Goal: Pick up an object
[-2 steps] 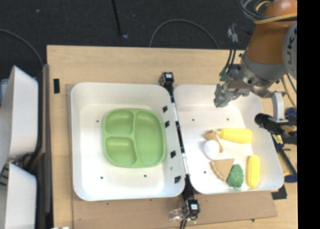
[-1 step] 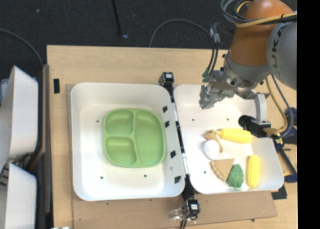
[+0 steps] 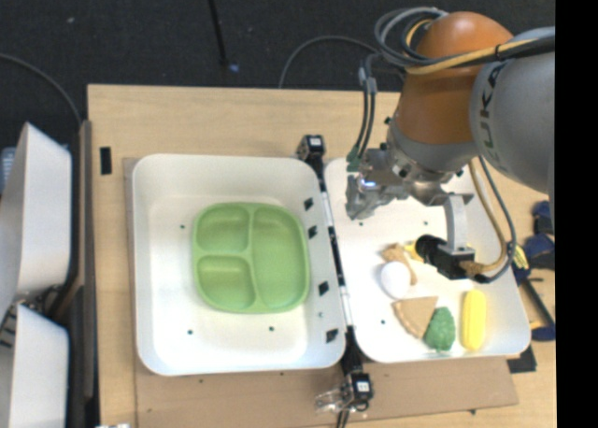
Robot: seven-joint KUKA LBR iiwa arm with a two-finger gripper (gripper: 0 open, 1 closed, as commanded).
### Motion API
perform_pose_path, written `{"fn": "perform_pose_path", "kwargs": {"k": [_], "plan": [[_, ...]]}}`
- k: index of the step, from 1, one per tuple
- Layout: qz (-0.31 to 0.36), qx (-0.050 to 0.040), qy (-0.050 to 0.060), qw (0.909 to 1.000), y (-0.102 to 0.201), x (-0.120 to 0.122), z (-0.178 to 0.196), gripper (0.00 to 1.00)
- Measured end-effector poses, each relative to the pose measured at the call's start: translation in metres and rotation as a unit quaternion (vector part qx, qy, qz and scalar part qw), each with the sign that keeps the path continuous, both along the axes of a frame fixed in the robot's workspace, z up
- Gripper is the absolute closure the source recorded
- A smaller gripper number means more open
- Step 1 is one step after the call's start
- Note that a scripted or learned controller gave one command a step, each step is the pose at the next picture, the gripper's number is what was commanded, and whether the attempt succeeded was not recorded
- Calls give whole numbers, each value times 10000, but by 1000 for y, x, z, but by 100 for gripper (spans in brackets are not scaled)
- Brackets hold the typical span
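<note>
The right bin [image 3: 374,337] holds several small things near its front. A white egg-like ball [image 3: 395,278] lies beside a small tan piece [image 3: 400,253]. In front of them lie a tan wedge [image 3: 414,311], a green lumpy piece [image 3: 439,329] and a yellow oblong piece [image 3: 474,319]. My gripper [image 3: 361,197] hangs over the bin's back left part, close to the wall between the bins. It is apart from all of these things, up and to the left of the white ball.
The left bin [image 3: 159,323] holds a green divided plate [image 3: 250,256] in its middle. Black clips [image 3: 310,147] sit along the seam between the bins. The arm's orange band [image 3: 448,43] and grey wrist reach over the right bin's back.
</note>
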State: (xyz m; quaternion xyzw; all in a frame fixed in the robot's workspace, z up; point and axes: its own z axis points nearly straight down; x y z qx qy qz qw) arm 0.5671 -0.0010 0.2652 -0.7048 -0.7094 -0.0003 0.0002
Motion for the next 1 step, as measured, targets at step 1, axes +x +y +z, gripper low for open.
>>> {"fn": "perform_pose_path", "kwargs": {"k": [1], "plan": [[1, 0, 1, 10000, 50, -21, -2, 100]]}}
